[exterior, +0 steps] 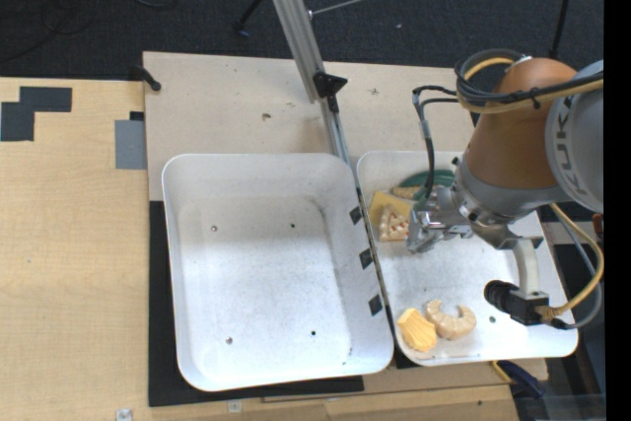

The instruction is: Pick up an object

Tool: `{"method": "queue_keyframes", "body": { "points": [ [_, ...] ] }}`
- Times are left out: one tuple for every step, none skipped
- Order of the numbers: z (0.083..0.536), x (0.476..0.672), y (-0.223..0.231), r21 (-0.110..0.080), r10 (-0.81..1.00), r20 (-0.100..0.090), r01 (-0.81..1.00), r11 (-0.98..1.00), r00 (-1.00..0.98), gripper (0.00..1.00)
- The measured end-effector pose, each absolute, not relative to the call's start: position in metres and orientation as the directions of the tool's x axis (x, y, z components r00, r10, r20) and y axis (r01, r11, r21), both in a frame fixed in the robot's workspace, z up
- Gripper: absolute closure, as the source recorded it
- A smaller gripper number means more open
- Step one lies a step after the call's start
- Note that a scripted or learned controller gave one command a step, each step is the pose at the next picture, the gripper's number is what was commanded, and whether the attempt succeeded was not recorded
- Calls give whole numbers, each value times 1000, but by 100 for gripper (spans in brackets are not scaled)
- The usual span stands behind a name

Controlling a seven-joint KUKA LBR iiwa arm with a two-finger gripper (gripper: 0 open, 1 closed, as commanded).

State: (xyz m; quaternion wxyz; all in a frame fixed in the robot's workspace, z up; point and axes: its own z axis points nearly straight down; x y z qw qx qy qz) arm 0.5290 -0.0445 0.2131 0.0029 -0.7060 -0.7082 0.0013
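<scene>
My gripper (426, 230) hangs low in the right bin (473, 335), over its left part, under the orange-banded wrist. Just left of it lies a pale yellow block-like object (389, 215) against the bin's left wall. A green object (426, 180) peeks out behind the gripper at the bin's back, partly hidden by the arm. Near the front of the right bin sit a yellow piece (416, 330) and a cream croissant-shaped piece (452, 319), touching each other. Nothing is visibly held.
The left bin (197, 212) lies beside the right one, with a divider rail and black clips between them. A slanted aluminium bar (294, 25) rises from behind the bins. The arm's bulk covers the right bin's back right.
</scene>
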Motion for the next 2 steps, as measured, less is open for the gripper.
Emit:
{"method": "queue_keyframes", "body": {
  "points": [
    [214,508,9,-6,1000,3,1000,4,-4,100],
    [219,490,63,-7,1000,3,1000,5,-5,100]
  ]
}}
